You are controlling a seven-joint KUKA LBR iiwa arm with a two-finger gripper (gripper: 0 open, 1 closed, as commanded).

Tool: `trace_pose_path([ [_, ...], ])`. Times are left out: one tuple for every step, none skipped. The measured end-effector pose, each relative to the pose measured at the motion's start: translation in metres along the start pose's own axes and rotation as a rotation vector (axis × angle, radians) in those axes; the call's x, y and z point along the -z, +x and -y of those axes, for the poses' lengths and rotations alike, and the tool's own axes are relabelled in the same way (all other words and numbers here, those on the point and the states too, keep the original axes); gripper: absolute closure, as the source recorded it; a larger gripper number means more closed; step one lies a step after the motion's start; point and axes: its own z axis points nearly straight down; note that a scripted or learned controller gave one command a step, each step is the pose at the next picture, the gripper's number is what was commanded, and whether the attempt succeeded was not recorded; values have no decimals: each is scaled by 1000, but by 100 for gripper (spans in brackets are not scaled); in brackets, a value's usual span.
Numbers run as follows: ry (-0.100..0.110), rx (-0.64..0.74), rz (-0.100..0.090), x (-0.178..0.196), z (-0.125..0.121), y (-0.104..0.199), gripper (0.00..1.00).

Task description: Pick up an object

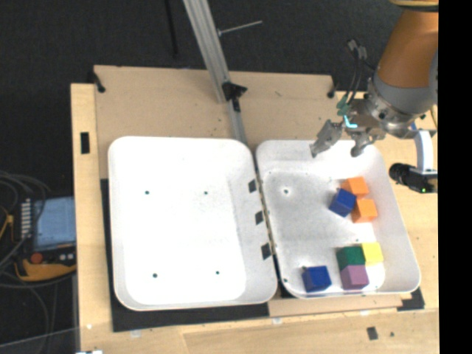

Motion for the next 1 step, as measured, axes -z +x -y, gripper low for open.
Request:
trace_pose_path([
  [-4,0,0,2,-1,0,0],
])
